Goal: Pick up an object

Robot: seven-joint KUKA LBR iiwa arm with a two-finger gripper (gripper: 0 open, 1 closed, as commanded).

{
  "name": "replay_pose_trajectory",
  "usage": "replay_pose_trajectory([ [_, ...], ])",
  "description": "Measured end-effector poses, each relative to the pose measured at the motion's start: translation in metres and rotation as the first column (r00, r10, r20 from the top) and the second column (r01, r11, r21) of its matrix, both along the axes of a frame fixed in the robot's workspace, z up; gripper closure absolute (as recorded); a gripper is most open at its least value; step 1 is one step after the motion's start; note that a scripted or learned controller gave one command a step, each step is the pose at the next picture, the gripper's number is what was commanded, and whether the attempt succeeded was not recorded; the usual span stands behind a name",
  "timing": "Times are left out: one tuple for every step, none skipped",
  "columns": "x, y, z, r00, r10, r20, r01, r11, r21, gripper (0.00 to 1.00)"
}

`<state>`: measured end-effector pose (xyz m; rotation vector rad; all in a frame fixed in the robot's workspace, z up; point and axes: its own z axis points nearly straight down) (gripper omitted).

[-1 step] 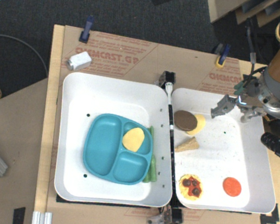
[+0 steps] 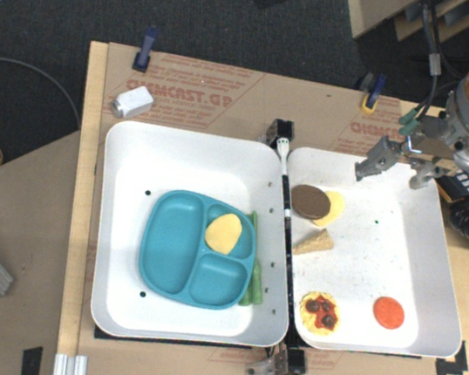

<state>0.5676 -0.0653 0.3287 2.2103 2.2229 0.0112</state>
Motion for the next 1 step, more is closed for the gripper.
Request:
replay_pose_trajectory([
  [0.0007,-0.0023,0.0048,1.0,-0.004,-0.005,0.004,1.0,-0.001,1.0],
])
